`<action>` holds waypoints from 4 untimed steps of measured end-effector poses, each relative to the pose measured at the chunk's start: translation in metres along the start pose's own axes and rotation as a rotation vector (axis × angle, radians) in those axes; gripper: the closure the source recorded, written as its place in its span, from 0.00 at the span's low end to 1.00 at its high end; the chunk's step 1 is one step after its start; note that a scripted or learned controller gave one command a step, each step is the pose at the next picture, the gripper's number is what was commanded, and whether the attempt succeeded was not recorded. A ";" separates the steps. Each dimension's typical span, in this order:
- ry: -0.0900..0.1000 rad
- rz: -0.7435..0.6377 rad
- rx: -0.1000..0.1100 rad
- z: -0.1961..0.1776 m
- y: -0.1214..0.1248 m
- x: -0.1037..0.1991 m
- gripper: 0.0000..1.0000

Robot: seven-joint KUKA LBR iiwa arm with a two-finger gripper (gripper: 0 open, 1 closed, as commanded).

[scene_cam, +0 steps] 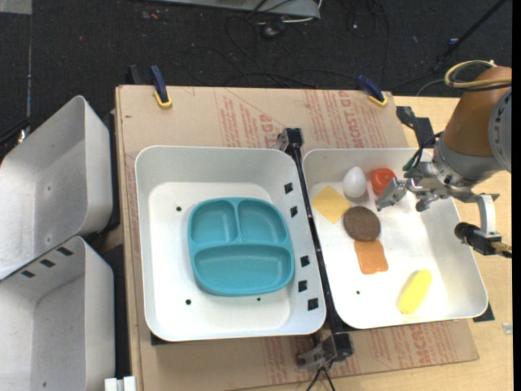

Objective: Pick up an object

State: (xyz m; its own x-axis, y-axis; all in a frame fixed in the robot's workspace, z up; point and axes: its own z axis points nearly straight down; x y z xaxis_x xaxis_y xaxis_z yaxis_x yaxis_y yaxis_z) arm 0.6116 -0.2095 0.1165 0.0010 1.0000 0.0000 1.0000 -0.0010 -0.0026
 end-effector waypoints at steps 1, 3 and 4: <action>-0.002 -0.001 -0.006 -0.014 0.001 0.000 1.00; -0.003 -0.003 -0.010 -0.139 -0.005 0.003 1.00; -0.003 -0.004 -0.010 -0.187 -0.003 0.002 1.00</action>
